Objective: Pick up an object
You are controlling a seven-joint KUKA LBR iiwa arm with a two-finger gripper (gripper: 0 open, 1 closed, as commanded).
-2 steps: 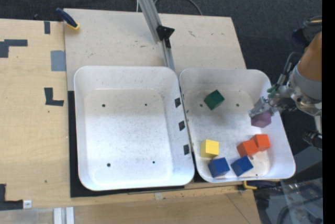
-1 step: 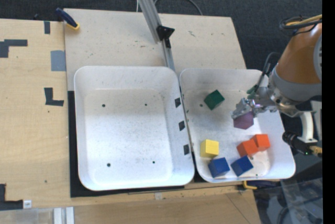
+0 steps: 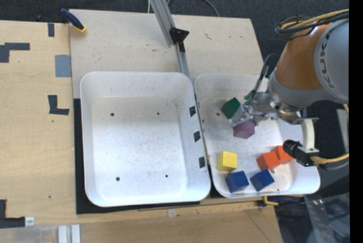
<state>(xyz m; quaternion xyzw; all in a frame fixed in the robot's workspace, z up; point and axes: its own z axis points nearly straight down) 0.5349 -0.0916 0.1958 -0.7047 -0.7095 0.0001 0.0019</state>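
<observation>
Your end effector [image 3: 248, 117] sits low in the right bin [image 3: 211, 87], right btwn the green block [image 3: 231, 107] and the purple block [image 3: 244, 130], touching or nearly touching both. Can't tell its opening from this angle. Yellow block [image 3: 228, 160], two blue blocks [image 3: 237, 180] and orange block [image 3: 273, 158] lie nearer the bin's front.

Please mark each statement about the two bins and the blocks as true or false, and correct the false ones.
1. All the blocks lie in the right bin. True.
2. The gripper is over the yellow block. False: it is by the green block and purple block.
3. Two blue blocks lie near the front rim. True.
4. The orange block is in the left bin. False: it is in the right bin.
</observation>
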